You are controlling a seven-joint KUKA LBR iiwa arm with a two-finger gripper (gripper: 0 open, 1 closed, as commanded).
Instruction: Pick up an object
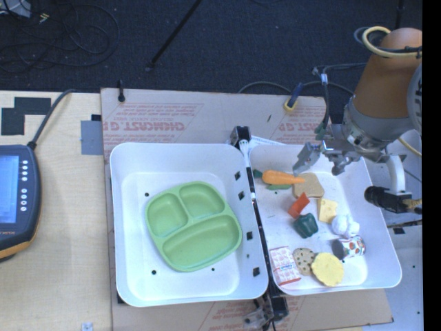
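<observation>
The cardboard sheet (pixel 172 119) lies under everything on the bench and is the broadest thing here, with printed lettering running across its far strip. On it sit two shallow white bins side by side, and the right bin (pixel 386 267) serves as the landmark for the rest. Touching its left wall is the left bin (pixel 131 185), which holds a green divided plate (pixel 193 225) with three compartments, lying flat and slightly turned. Above the right bin's far right corner hangs the arm (pixel 386 74), its orange band uppermost, and below it the gripper (pixel 325 158) hovers over the bin's far edge with its two fingers spread apart and nothing between them. Far to the left of the right bin, beyond the other bin and off the cardboard, a teach pendant (pixel 14 198) rests on the wooden bench top. Inside the right bin the small objects are clustered: an orange carrot (pixel 281 178) lies near the far left corner, a tan bread slice (pixel 311 183) just beside it toward the middle, a red piece (pixel 298 205) and a dark green piece (pixel 306 224) near the centre, a yellow cheese wedge (pixel 328 209) right of those, a white item (pixel 342 223) beside the cheese, a yellow round piece (pixel 328 269) near the front wall, a cookie (pixel 303 258) touching it on the left, and a small red-and-white packet (pixel 284 264) at the front left corner.
</observation>
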